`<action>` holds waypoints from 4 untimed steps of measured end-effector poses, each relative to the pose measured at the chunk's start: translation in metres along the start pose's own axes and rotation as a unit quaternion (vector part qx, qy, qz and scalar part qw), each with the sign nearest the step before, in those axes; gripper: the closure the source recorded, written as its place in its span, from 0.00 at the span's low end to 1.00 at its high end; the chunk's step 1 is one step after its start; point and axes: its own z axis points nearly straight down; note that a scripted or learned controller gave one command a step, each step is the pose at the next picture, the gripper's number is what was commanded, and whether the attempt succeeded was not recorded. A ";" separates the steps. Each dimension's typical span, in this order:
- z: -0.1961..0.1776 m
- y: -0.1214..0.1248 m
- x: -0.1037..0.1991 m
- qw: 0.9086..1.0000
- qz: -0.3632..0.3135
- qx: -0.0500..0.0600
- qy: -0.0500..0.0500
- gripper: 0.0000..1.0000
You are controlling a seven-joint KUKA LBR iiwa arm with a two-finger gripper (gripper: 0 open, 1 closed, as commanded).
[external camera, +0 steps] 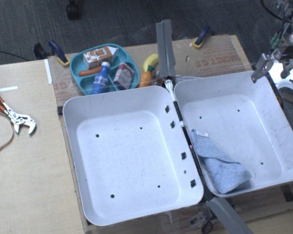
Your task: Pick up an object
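Two white bins sit on the bench (29, 176): the left bin (134, 212) and the right bin (282, 136), where one crumpled grey-blue cloth (220, 165) lies against the near-left wall. The claw's state cannot be told.

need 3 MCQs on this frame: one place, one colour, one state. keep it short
1. Where in the right bin does the cloth lie?
A. far right corner
B. against the left wall, toward the near edge
C. dead centre

2. What colour is the tray of small items behind the left bin?
A. red
B. teal blue
C. black

3. How does the cloth lie?
A. crumpled in a heap
B. folded in a neat square
C. draped over the wall into the other bin

Answers:
1 B: it sits along the divider side, low in the bin.
2 B: its rim and compartments are teal blue.
3 A: it shows uneven folds and an irregular outline, all inside one bin.
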 end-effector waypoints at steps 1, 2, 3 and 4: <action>0.175 -0.067 -0.001 0.995 0.098 0.000 0.001 0.00; 0.073 -0.123 0.002 0.972 0.235 0.000 0.000 0.00; 0.186 -0.126 0.056 0.958 0.287 0.000 0.001 0.00; 0.124 -0.079 0.002 0.963 0.270 0.000 0.000 0.00</action>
